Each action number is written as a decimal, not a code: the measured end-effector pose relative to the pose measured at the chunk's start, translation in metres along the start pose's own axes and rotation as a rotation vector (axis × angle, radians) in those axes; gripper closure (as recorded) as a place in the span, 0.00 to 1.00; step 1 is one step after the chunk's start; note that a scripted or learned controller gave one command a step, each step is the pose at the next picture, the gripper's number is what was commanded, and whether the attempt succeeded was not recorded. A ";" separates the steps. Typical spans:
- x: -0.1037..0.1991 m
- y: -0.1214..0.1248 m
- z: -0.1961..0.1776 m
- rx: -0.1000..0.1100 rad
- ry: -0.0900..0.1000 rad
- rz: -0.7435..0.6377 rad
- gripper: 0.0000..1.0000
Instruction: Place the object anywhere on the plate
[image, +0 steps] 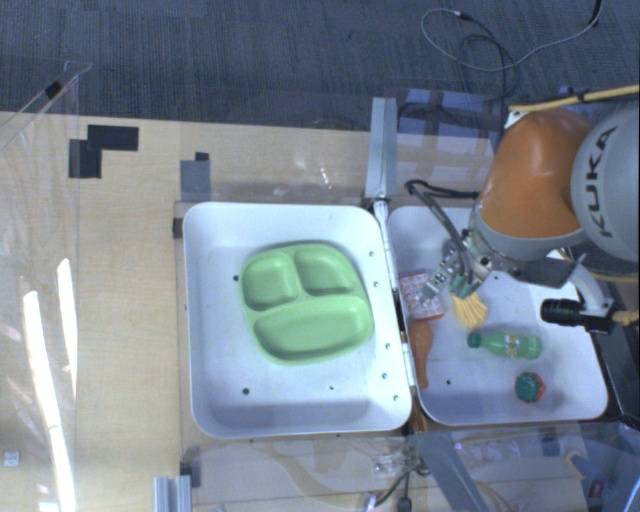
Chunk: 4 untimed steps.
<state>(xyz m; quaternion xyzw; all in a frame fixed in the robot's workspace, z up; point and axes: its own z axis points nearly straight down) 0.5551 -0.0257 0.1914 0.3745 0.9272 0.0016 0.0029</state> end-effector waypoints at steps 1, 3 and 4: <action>-0.105 0.006 -0.028 -0.002 -0.005 -0.272 1.00; -0.013 -0.023 0.005 -0.001 -0.002 -0.389 1.00; 0.028 0.019 0.005 -0.001 0.000 -0.380 1.00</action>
